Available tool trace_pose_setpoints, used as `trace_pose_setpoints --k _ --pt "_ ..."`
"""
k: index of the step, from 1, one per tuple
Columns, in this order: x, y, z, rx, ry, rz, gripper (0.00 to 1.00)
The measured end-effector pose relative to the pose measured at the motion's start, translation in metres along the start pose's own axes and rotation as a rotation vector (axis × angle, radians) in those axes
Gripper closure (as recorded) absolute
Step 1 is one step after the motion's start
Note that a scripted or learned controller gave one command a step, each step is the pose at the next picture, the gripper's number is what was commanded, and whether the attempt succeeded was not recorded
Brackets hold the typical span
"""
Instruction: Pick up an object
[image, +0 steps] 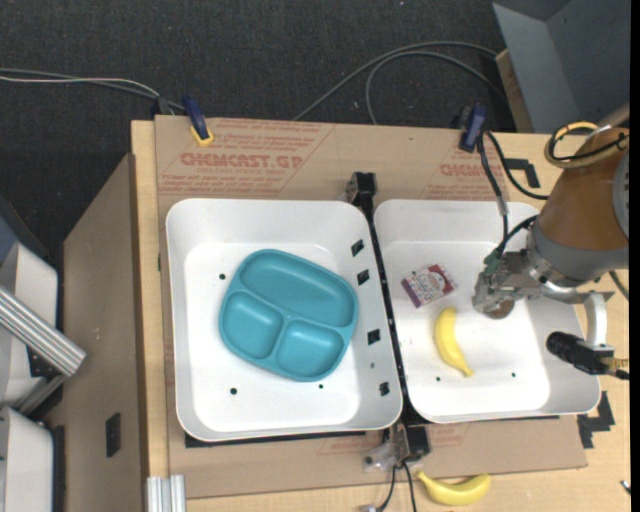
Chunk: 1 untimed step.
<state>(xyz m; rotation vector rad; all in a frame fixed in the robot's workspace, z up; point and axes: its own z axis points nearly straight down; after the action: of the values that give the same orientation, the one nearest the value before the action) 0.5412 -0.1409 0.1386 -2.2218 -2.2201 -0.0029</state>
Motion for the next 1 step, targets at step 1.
trace_pose_setpoints --k 1 --pt "-0.0042 0.0071 -0.0623 -0.007 -0.004 -0.002 1.0"
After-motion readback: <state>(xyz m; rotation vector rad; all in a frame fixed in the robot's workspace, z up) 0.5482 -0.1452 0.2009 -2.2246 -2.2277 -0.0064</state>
